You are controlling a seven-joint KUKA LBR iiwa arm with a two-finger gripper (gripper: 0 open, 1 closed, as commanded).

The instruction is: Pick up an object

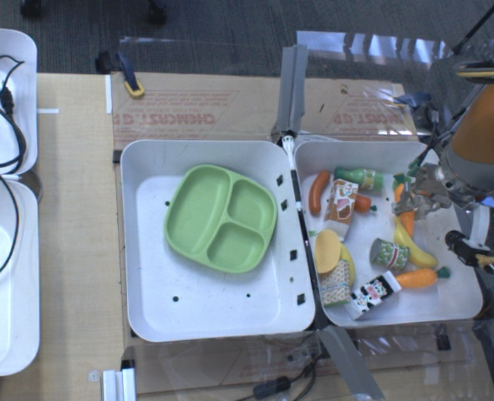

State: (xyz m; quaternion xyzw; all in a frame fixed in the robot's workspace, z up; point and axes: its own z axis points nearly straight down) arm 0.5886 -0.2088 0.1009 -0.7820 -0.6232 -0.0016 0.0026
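Note:
The right bin (472,301) holds several toy foods. Among them are a red sausage (317,192), a green bottle (359,176), a small printed carton (341,200), a yellow banana (415,249), a green can (388,255), an orange carrot (419,278) and a black-and-white milk carton (372,293). A yellow fruit (328,251) lies by the bin's left wall, on a mesh bag (337,284). My gripper (412,199) hangs low at the bin's right side, just above a small orange piece (406,222). Whether it touches that piece is unclear.
The left bin (146,299) carries a green divided plate (221,218). The wall between the two bins (298,232) runs just left of the toys. The arm's orange band (481,132) and its cables stand over the right bin's far right corner. Cardboard lies behind both bins.

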